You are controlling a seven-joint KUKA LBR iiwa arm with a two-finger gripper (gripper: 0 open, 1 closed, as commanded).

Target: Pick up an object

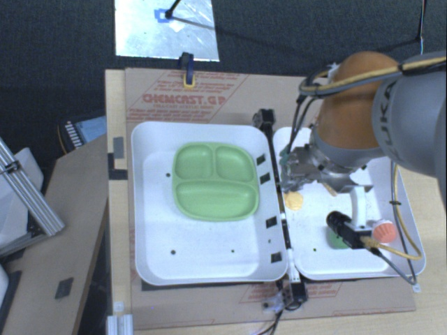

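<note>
The grey robot arm's claw (290, 175) hangs low at the right white bin's (314, 264) left edge, and I cannot tell its grip. A small yellow round thing (295, 201) lies just beside it. A green divided plate (213, 181) sits in the left white bin (157, 257).

Arm (391, 117) cut off by frame's right edge; its orange band and wrist cover much of right bin (314, 267), roughly 12 to 3 o'clock. Gripper (292, 179) fingers hidden under wrist. Green object (337, 239) at bin's 5 o'clock partly hidden by black part (342, 225); identity unclear.
</note>
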